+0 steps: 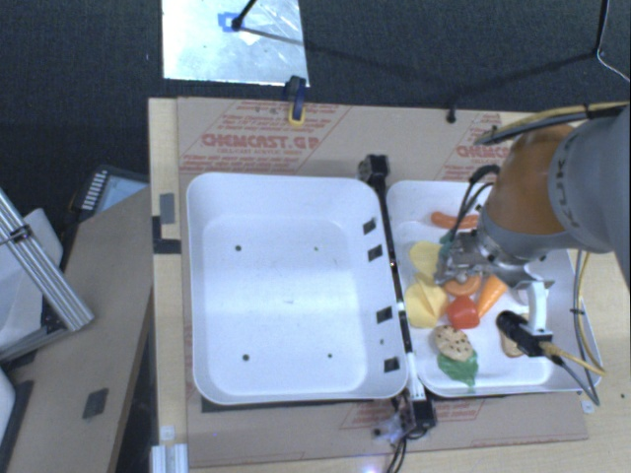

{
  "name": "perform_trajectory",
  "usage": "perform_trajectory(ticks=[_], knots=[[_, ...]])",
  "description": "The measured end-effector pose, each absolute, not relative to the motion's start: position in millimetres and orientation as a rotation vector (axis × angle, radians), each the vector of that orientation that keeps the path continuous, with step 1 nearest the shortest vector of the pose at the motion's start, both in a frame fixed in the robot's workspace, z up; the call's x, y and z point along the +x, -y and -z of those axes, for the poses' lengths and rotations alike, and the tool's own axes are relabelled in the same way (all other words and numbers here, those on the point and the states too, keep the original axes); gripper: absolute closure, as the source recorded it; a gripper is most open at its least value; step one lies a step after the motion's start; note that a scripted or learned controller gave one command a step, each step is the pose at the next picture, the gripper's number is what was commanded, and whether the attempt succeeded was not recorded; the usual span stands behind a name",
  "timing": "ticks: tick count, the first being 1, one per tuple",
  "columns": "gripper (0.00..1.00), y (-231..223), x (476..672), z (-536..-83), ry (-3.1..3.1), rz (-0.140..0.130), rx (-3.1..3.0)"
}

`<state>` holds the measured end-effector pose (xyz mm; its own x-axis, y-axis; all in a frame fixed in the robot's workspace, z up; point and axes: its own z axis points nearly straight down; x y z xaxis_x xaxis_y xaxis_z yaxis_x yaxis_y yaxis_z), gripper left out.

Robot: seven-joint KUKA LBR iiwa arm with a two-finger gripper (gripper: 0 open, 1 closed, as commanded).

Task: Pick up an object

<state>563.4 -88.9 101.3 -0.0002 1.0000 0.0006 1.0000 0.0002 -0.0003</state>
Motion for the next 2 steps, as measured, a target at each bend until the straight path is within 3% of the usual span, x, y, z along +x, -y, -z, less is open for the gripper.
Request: perform_trajectory(ticks=[1, 2], knots=[[1.0, 61.1, 648.8, -325.9, 2.244, 0.024, -2.224], [1.0, -1.7, 621.7, -246.5, 2.227, -0.003, -2.209]])
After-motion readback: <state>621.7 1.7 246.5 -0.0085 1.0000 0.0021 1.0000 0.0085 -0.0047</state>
